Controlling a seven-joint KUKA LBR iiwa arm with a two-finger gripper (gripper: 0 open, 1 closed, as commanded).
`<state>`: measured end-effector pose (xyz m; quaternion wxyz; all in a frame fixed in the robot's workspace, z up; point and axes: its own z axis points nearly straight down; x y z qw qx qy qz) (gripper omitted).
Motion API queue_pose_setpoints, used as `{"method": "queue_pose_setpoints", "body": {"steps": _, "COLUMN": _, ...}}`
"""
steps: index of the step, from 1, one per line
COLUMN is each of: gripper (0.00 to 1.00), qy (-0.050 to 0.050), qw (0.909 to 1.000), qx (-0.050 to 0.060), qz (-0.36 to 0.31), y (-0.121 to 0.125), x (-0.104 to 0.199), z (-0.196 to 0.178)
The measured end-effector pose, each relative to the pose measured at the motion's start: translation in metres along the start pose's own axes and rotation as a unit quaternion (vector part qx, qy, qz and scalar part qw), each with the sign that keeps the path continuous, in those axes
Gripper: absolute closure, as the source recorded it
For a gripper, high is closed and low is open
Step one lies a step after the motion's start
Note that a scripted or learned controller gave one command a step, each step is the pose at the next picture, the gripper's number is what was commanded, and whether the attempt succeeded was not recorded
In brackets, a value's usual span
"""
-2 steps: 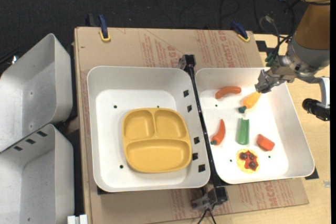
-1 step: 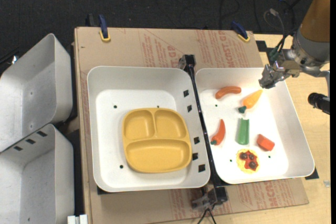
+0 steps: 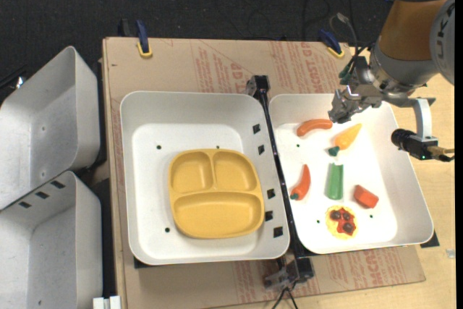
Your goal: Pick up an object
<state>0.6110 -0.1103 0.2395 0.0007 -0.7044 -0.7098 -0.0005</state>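
White plastic bins sit side by side on the brown counter (image 3: 188, 58); we note the left bin (image 3: 145, 112) carries a yellow divided tray (image 3: 215, 193) with three compartments, lying flat near the bin's middle. We see the right bin (image 3: 412, 224) carrying the candidate objects: an orange sausage-shaped piece (image 3: 314, 127) near the far wall, a yellow wedge (image 3: 347, 136) with a dark green stub at its near-left tip just to its right, a red-orange chilli shape (image 3: 302, 182) toward the bin's left side, a green upright bar (image 3: 334, 181) just beside it to the right, a small red-orange block (image 3: 366, 197) further right, and a yellow disc with red and dark spots (image 3: 341, 221) nearest the front wall. All of these lie apart from one another on the bin floor. We record the grey arm with its orange band (image 3: 416, 11) reaching in from the right, and the gripper (image 3: 341, 112) hanging over the far part of the right bin, just right of the sausage-shaped piece and just above the yellow wedge. We cannot tell how far apart the fingers stand, as they read as a dark cluster from this angle. We see no object between them. Two further white bins (image 3: 51, 155) stand off the counter at far left.
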Motion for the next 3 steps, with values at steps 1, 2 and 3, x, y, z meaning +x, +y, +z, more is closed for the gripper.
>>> {"method": "queue_pose_setpoints", "body": {"steps": 1, "gripper": 1.00, "qy": 0.000, "qw": 1.0000, "qx": -0.001, "qz": 0.000, "y": 0.006, "x": 0.062, "z": -0.005}}
{"method": "queue_pose_setpoints", "body": {"steps": 2, "gripper": 1.00, "qy": 0.000, "qw": 1.0000, "qx": -0.001, "qz": 0.000, "y": 0.022, "x": 0.112, "z": -0.007}}
{"method": "queue_pose_setpoints", "body": {"steps": 3, "gripper": 1.00, "qy": 0.000, "qw": 1.0000, "qx": 0.001, "qz": 0.000, "y": 0.022, "x": 0.162, "z": 0.009}}
